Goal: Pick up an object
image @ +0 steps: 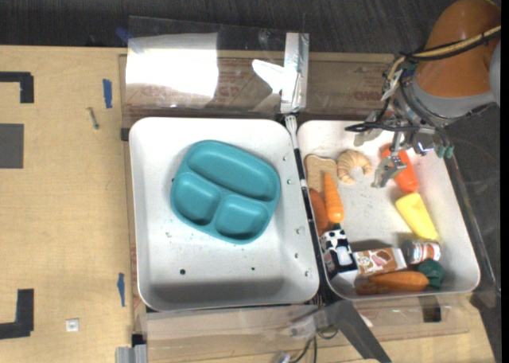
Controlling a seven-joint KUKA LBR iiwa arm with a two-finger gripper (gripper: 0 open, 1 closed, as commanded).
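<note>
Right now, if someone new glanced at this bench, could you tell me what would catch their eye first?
Most likely the teal divided tray, lying alone in the middle of the left bin. Next, the arm's orange band at the upper right, with the hand low over the right bin. That bin holds a jumble of toy food, including a yellow piece and a carrot.

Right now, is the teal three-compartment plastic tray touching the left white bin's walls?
Apart. The camera view shows the teal tray lying mid-floor in the left bin, with white floor visible all around it.
</note>
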